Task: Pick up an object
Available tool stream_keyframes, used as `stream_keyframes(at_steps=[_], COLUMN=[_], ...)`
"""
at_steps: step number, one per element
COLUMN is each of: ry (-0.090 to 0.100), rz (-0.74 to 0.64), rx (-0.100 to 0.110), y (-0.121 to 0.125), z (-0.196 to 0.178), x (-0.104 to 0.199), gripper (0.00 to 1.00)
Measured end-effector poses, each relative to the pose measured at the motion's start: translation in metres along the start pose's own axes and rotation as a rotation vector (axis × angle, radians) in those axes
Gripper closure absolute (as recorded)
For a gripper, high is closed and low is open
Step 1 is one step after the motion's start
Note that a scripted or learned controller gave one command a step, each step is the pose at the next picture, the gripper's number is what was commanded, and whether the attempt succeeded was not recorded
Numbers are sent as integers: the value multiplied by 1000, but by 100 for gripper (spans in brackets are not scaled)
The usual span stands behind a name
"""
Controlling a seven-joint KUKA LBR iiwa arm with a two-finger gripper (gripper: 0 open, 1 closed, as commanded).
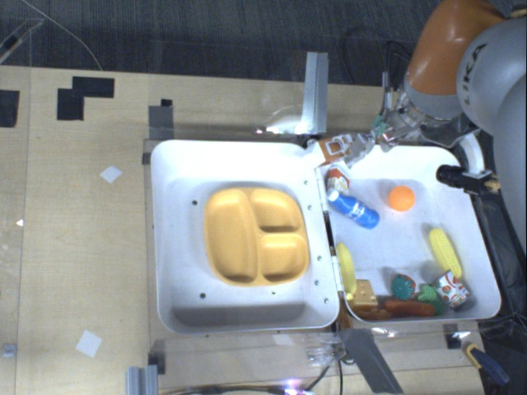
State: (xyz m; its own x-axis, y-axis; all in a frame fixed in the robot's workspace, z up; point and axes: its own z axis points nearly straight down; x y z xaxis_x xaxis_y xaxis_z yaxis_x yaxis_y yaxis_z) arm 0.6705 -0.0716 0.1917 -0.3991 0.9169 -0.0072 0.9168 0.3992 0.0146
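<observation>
white right bin (461,220) taken as landmark. gripper (387,130) seen at its far rim, finger state cannot be told. orange ball (401,198) left near bin centre; nothing judged lifted yet.

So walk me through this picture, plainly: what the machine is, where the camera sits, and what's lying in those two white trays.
The grey machine with the orange band is a robot arm, reaching in from the right. One camera looks down on the bench at a slant. The left bin holds a yellow divided tray. The right bin holds small toy items: a blue bottle, an orange ball, a corn cob and a cluster of toys along its near edge. The arm's wrist sits above that bin's far edge; whether anything is gripped cannot be told.
</observation>
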Motion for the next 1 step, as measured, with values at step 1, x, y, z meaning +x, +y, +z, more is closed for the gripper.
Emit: stream_keyframes(at_steps=[1], ry=[16], rz=[-175], rx=[19], y=[-23], z=[99], x=[-46], gripper=[0])
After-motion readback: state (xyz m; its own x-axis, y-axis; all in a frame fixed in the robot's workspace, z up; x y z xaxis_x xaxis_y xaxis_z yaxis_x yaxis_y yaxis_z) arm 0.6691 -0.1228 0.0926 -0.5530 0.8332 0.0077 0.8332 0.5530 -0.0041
